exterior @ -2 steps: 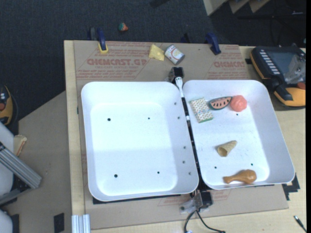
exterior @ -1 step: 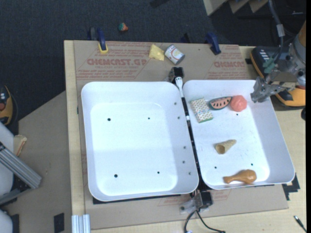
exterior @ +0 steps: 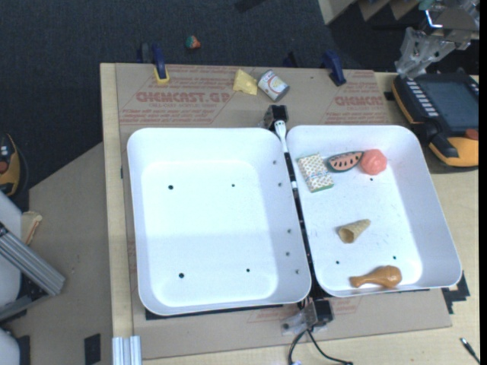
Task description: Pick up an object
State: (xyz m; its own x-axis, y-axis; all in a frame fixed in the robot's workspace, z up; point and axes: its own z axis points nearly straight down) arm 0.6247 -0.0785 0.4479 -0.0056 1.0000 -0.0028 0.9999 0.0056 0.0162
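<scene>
Lying in the right bin (exterior: 426,204): a tan, drumstick-shaped toy (exterior: 376,278).

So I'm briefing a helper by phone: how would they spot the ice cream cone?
Look in the right-hand white bin, near its middle. The ice cream cone lies alone there, a small tan cone, paler and shorter than the brown drumstick nearer the front edge.

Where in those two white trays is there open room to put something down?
The left bin is bare white floor throughout. In the right bin, room lies between the cone and the far cluster of patterned block, watermelon slice and pink ball, the crowded spot. The drumstick takes the near edge.
</scene>
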